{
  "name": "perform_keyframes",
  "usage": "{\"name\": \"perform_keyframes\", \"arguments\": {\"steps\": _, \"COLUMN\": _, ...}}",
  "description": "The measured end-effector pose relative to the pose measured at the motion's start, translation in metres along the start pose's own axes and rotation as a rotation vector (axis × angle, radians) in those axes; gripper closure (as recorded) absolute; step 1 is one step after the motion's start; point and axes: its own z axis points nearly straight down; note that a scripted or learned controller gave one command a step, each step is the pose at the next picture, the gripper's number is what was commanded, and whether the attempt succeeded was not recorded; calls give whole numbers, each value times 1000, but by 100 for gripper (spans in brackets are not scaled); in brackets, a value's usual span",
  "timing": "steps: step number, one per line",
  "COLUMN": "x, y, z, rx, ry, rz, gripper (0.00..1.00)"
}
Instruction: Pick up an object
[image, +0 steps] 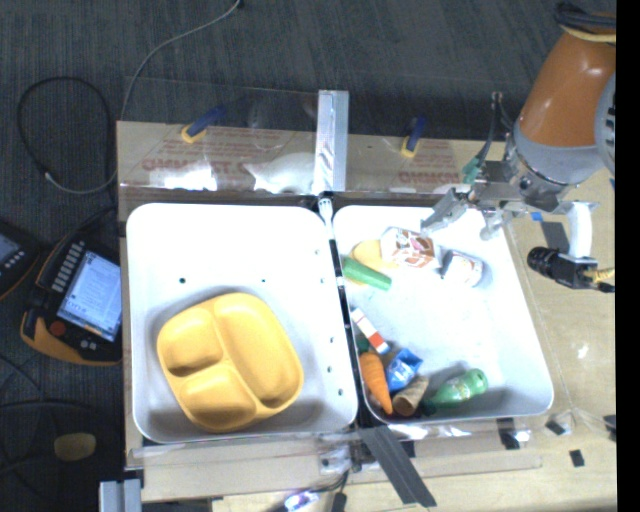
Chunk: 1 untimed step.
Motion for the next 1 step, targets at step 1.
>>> {"name": "perform_keyframes", "arguments": {"steps": 1, "x": -48, "y": 44, "z": 120, "rx": 2, "ry": -2, "rz": -75, "gripper": 0}}
